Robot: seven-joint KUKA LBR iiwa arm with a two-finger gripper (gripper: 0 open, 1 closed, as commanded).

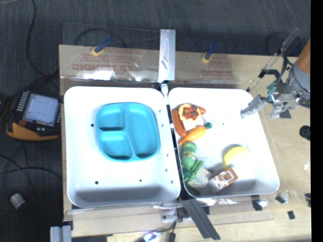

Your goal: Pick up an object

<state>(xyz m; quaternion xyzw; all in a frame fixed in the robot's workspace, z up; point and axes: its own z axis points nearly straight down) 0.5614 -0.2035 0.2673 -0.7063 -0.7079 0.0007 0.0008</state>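
The right bin [252, 135] holds several toy items along its left side and front. An orange and red piece [189, 113] lies at the top left, with an orange carrot [195, 132] just below it. Green vegetables [190, 158] come after that, then a patterned packet [200, 177] and a small orange-and-white box [224, 179] near the front wall. A yellow fruit [235, 153] lies apart, right of centre. My gripper [266, 109] hangs over the bin's upper right corner, open, with nothing between its fingers. It stands well away from every item.
The left bin [81, 175] holds a blue divided plate [128, 130]. A metal post [167, 54] rises behind the seam between the bins. A handheld device [35, 112] lies on the floor to the left. Bare bin floor stretches between the yellow fruit and my gripper.
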